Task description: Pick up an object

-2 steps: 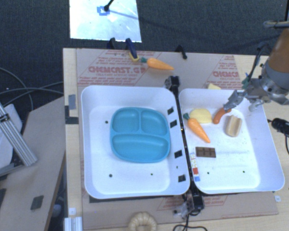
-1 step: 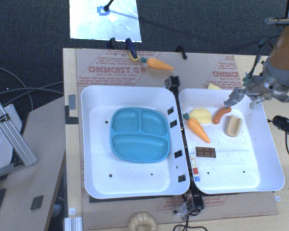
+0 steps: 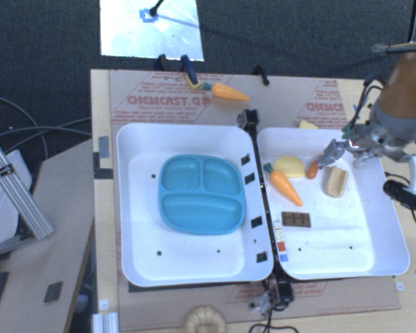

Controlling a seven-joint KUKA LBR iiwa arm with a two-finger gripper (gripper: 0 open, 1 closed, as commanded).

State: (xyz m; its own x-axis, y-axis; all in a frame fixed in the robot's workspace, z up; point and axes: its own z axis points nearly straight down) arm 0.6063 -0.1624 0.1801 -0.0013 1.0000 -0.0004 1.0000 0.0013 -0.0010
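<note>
The right bin [image 3: 374, 255] holds several things. There is an orange carrot [image 3: 286, 187], a pale yellow piece [image 3: 289, 165], a small orange piece [image 3: 312, 169], a tan cylinder [image 3: 335, 181] and a brown chocolate bar [image 3: 296, 219]. My gripper [image 3: 348, 156] hangs over the back of this bin, just above the tan cylinder. Its fingers are spread open, and the left finger [image 3: 330, 154] reaches toward the small orange piece. Nothing is held between them.
A blue divided plate [image 3: 201, 193] lies in the left bin [image 3: 135, 207]. A second carrot [image 3: 225, 92] rests on the cardboard behind the bins. A yellow bit [image 3: 308, 124] sits by the right bin's back rim. A tan ring [image 3: 206, 319] lies at the front edge.
</note>
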